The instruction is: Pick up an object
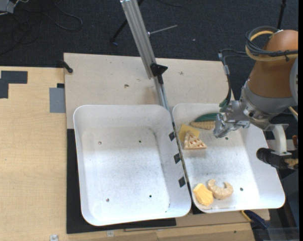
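Left bin [121, 205]: floor unobstructed throughout. Right bin [257, 185]: waffle wedge [194, 143] and corn cob [204, 122] crowd far-left corner; croissant [220, 189] and yellow piece [203, 195] occupy near-left corner. Right half open.

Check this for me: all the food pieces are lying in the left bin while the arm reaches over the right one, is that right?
Not quite. The food pieces lie in the right bin, not the left: a waffle wedge, a corn cob, a yellow piece and a pale croissant-like piece. The arm does reach over the right bin, its gripper near the corn cob. The camera view shows this.
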Controlling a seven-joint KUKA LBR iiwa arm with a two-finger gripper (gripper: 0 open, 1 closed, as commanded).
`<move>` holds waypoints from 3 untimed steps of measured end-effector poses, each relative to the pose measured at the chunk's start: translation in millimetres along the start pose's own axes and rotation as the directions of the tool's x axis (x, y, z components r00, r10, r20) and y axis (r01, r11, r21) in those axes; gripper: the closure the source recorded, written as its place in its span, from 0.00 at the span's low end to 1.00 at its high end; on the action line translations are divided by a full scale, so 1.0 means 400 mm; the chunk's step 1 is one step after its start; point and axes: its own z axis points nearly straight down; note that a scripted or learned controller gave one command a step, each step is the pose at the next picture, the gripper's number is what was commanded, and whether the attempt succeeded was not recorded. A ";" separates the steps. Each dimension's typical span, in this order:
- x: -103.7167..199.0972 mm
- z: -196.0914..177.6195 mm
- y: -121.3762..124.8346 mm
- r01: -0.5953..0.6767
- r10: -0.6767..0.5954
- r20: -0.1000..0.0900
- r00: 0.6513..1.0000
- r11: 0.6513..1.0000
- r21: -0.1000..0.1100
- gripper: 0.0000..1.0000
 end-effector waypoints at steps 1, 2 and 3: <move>0.137 0.042 -0.057 0.002 -0.002 -0.001 1.000 1.000 0.002 1.00; 0.268 0.081 -0.099 0.002 -0.002 0.000 1.000 1.000 0.002 1.00; 0.410 0.088 -0.165 0.002 -0.002 0.000 1.000 1.000 0.002 1.00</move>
